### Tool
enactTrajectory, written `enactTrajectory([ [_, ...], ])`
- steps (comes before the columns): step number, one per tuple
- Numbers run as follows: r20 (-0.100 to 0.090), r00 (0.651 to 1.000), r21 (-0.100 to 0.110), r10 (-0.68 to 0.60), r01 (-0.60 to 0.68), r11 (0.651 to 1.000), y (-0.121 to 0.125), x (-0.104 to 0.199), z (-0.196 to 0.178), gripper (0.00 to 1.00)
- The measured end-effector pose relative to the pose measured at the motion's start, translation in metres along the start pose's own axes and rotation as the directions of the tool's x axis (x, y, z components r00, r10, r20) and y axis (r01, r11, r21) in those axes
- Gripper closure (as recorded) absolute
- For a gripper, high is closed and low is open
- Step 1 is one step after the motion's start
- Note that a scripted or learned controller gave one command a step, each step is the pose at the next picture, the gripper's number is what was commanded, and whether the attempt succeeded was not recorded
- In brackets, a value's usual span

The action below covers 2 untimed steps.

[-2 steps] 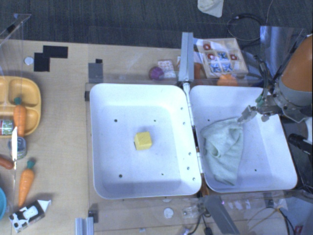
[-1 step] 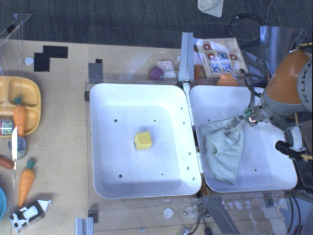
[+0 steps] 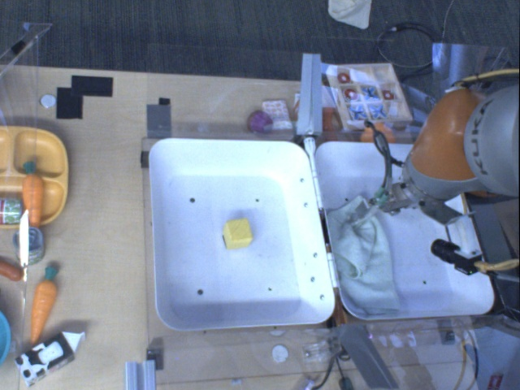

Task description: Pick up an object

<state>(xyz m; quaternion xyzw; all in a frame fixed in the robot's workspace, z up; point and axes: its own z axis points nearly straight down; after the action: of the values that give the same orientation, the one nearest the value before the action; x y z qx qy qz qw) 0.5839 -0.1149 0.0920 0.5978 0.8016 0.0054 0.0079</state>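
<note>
Hand (image 3: pixel 380 204) above cloth (image 3: pixel 363 254) — left wall near

Your arm (image 3: pixel 475 140) reaches in from the right, orange band uppermost, wrist bent down, with the gripper (image 3: pixel 380 201) pointing leftward.

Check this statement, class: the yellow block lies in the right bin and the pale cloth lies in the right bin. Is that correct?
Not quite. The camera view shows the yellow block in the left bin, not the right bin. The pale cloth does lie in the right bin.
</note>
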Motion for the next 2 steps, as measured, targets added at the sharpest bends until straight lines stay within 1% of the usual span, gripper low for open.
enactTrajectory([
  [1,0.002,0.998,-0.002,0.069,-0.069,0.998,-0.0178,0.0264,-0.0009,0.0],
  [2,0.003,1.0,-0.003,-0.02,0.02,1.0,-0.0142,0.0251,-0.001,0.0],
])
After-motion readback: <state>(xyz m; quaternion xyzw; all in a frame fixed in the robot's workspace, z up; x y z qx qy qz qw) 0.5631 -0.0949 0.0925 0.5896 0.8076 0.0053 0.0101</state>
